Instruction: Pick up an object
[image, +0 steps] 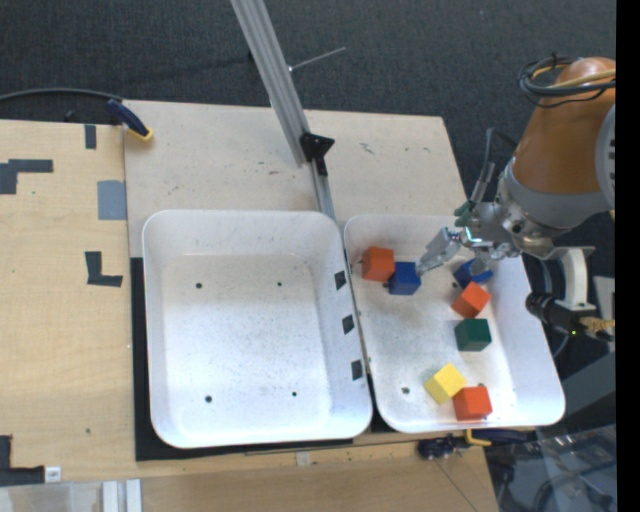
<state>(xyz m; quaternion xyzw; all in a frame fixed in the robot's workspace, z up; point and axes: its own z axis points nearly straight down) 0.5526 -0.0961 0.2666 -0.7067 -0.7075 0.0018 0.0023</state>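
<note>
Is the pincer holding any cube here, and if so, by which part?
Nothing visibly held. The pincer hangs over the right bin, beside the blue cube.

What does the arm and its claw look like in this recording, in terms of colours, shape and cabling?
The arm is a rounded, bulky body with a large orange section and a grey ring beneath it. Thin dark cables loop over its top. At the wrist sits a cluttered metal assembly with small green and blue parts, from which the claw extends as slim, silver-grey metal fingers. A white part with dark cabling hangs on the arm's lower side.
</note>
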